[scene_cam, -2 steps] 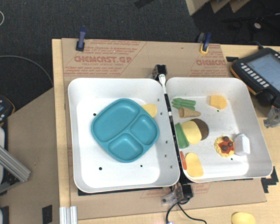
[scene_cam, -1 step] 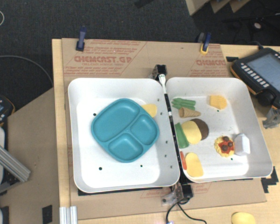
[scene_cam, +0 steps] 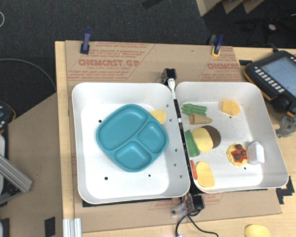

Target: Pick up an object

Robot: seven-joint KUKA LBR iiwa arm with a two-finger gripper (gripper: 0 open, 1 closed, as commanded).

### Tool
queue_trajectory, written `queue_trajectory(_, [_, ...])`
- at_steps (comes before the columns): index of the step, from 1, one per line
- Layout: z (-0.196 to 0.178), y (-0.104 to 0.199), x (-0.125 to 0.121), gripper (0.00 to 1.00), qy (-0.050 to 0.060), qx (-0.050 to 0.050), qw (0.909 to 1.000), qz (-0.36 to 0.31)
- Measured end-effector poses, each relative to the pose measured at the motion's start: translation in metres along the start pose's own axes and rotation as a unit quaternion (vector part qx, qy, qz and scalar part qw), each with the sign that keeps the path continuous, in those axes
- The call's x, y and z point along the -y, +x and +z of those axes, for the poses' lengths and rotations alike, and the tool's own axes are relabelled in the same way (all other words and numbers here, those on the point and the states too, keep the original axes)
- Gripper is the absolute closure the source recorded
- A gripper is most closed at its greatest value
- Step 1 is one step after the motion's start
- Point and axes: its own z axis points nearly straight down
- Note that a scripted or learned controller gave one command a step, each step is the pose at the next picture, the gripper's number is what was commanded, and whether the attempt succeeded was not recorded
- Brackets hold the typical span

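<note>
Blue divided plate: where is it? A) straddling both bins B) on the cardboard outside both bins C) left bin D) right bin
C: the blue divided plate lies flat inside the left bin, with a yellow piece at its upper right edge; the toy food pieces sit in the right bin.

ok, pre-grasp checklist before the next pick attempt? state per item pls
1. Candidate objects present: ok. The right bin holds several small toy food items, among them a yellow wedge, a green bean pod and a small pizza piece.
2. Isolated target available: ok. The yellow wedge lies apart from its neighbours.
3. Clutter risk: not ok. The pizza piece touches a white block.
4. Left bin contents: ok. A blue divided plate lies flat, with a yellow piece at its edge.
5. End effector state: cannot tell.
</note>
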Motion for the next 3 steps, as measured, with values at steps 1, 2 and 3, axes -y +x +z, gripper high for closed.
queue_trajectory(1, [0.006,0.0,0.0,1.0,0.0,0.0,1.0,0.0])
queue_trajectory(2, [-0.007,0.0,-0.001,1.0,-0.003,0.002,1.0,0.0])
queue_trajectory(3, [0.0,0.0,0.0,1.0,-0.001,0.0,1.0,0.0])
